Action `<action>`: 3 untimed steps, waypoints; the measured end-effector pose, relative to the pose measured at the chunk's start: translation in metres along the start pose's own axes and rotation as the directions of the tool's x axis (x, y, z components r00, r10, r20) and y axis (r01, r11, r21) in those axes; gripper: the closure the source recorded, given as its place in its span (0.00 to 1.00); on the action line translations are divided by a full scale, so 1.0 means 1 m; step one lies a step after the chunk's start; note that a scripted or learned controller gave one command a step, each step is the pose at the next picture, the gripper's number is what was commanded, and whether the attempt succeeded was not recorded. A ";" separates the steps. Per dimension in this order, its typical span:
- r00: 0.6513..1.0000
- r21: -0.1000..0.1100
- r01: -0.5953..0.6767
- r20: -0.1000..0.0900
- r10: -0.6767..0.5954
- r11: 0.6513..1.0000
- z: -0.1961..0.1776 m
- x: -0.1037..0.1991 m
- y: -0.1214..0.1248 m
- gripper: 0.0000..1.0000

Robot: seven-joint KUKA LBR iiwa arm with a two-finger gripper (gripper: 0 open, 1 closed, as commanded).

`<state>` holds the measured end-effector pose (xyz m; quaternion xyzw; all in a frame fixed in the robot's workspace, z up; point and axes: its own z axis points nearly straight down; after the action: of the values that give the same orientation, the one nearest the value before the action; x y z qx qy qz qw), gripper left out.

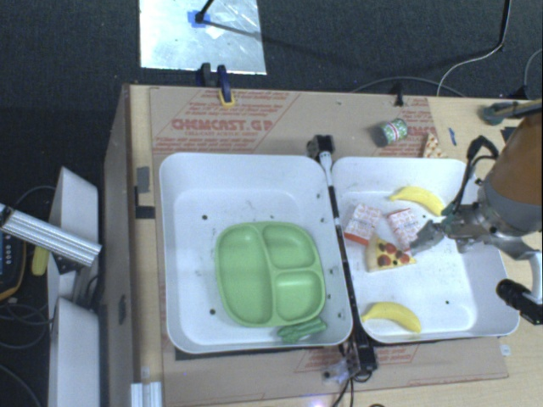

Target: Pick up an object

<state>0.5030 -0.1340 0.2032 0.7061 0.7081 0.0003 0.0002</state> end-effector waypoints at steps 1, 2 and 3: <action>1.000 -0.006 -0.001 0.002 0.001 1.000 0.108 0.006 0.051 0.00; 1.000 -0.015 0.000 0.005 0.000 1.000 0.113 -0.005 0.131 0.00; 1.000 -0.002 -0.001 0.002 0.001 1.000 0.085 -0.035 0.097 0.00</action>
<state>0.6006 -0.1688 0.1180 0.7065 0.7077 0.0003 0.0017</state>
